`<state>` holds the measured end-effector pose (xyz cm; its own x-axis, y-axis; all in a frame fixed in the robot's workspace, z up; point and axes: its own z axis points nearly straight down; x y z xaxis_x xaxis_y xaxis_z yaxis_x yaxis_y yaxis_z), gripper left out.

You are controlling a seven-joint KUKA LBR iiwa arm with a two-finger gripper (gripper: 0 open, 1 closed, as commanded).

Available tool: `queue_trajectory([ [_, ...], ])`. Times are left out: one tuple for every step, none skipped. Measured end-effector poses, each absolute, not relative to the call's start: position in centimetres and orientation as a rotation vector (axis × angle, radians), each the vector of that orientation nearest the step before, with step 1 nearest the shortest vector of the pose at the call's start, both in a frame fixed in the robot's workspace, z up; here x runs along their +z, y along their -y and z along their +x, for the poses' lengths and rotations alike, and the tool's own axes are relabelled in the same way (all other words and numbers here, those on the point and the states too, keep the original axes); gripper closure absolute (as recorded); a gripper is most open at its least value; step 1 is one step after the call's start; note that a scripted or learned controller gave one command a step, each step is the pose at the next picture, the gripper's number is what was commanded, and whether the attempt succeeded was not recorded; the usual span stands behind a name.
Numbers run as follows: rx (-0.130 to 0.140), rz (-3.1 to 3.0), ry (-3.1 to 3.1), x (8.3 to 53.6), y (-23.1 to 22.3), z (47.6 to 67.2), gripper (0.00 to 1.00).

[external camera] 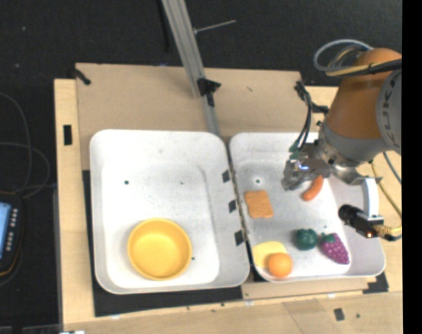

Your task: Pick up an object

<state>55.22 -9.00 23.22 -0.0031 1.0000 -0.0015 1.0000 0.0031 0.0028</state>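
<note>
No legible markings noted; the gripper (299, 175) hovers in the right bin (267, 148), finger state indeterminable, just beside an orange carrot (312, 188), near a tan cracker (258, 204).

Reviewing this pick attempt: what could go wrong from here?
The gripper sits beside the small orange carrot-like piece, near its end, so a grasp may slip off or push it aside. That piece lies close to the right bin's far side, where the arm's bulk may crowd the wall. The nearby cracker could get nudged.
</note>
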Motion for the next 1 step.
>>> queue_trajectory([
  [0.004, 2.214, -2.224, 25.31, 9.1, 55.36, 1.0],
])
